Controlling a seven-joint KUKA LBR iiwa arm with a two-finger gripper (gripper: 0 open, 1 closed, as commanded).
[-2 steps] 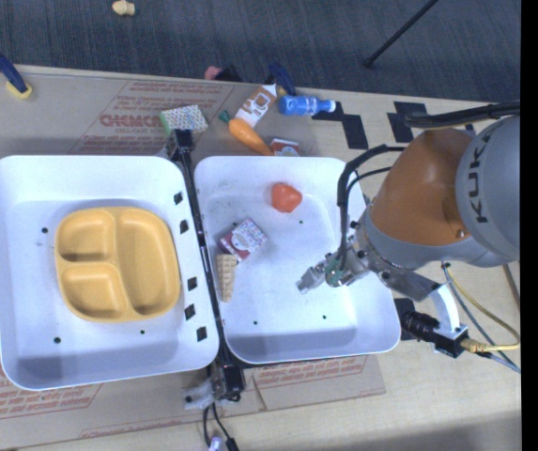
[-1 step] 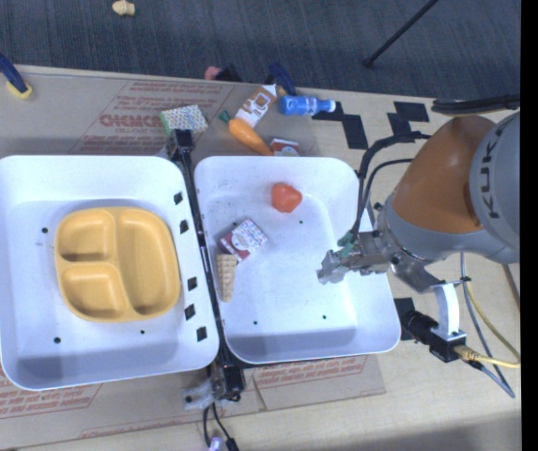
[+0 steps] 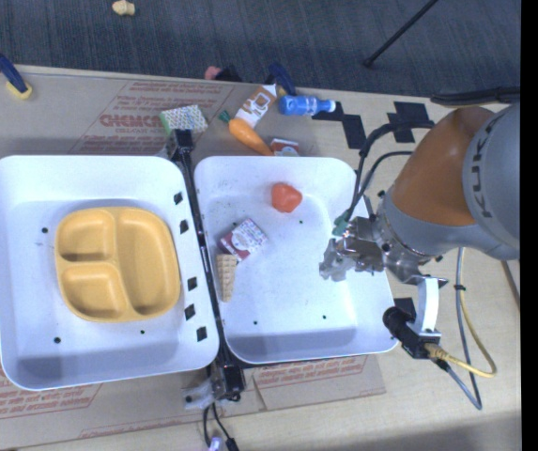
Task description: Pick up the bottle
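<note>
A small blue bottle [image 3: 304,105] lies on its side on the cardboard behind the right bin [image 3: 292,346], outside it. A white bottle with an orange label [image 3: 256,104] lies just left of it. My gripper [image 3: 342,257] hangs low over the right side of the right bin, well in front of both bottles and apart from them. I see nothing between its fingers. Inside that bin lie a red rounded object [image 3: 285,196], a red and white packet [image 3: 243,239] and a waffle cone [image 3: 225,275], all to the left of the gripper.
The left bin [image 3: 6,252] holds a yellow divided plate [image 3: 116,262]. An orange carrot-like item [image 3: 248,136] and a green patterned pad [image 3: 183,118] lie behind the bins. Cables [image 3: 466,346] trail off the arm's wrist at the right.
</note>
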